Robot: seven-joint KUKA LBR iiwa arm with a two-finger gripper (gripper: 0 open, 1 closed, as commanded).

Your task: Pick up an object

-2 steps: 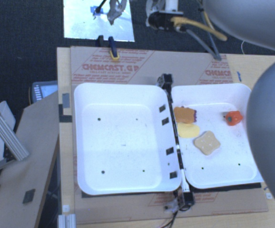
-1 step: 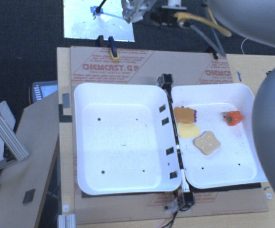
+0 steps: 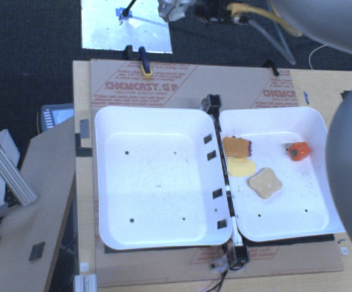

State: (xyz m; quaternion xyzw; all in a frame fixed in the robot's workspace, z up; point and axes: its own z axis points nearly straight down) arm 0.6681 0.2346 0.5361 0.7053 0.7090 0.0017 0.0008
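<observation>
Looming large at the right edge, the grey arm (image 3: 349,163) blurs past the right bin (image 3: 310,117), and more of its bulk curves across the upper right corner. Red lettering on the board (image 3: 164,84) under the bins reads "CHEMCAST GP", printed at the upper left and again, partly covered, at the upper right.

The arm reaches across the top of the scene, well above the bench, with yellowish hoses (image 3: 258,14) trailing behind the wrist. Its gripper (image 3: 176,2) hangs at the top edge over a pale sheet (image 3: 127,17) lying on the dark floor, well apart from both bins.

All the objects sit in the right bin, far below and to the right of the gripper. An orange-brown piece (image 3: 236,146) lies against the dividing wall, a yellow disc (image 3: 242,167) touching it just below, a toast-shaped piece (image 3: 265,183) beside that, and a red-orange item (image 3: 298,151) off by itself. The left bin (image 3: 103,163) sits alongside.
</observation>
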